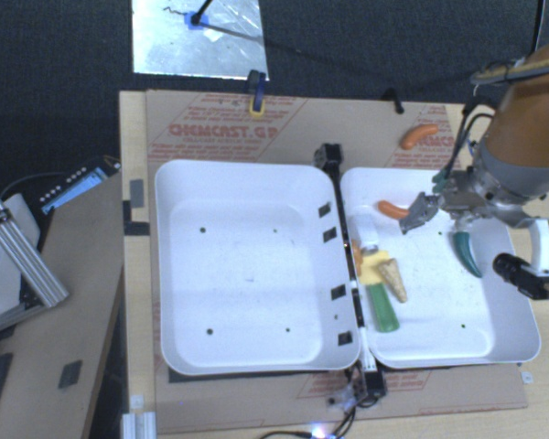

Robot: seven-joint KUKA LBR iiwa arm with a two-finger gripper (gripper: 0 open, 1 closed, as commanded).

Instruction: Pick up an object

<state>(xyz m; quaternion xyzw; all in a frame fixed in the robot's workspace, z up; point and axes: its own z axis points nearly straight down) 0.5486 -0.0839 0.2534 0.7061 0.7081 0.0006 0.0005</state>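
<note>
Nearest the camera, a green stick (382, 305) and a tan cone (395, 280) lay in the right bin (512, 337). Beyond them lay a teal piece (465, 251) and an orange carrot (393, 209). The gripper (419, 213) hovered beside the carrot; its grip could not be made out. Farthest, an orange sausage (419, 136) rested on the cardboard (229, 126).

The arm (531, 117) is a thick rounded column with an orange-brown band, glossy along its upper edge, above a pale grey wrist section. Below the wrist sits a cluster of grey metal brackets and plates, and from it the pincer (419, 215) juts as a dark, angular grey tip. Thin black cables loop along the wrist above the pincer. Behind the pincer hang a white curved bracket and a black cylindrical fitting.
</note>
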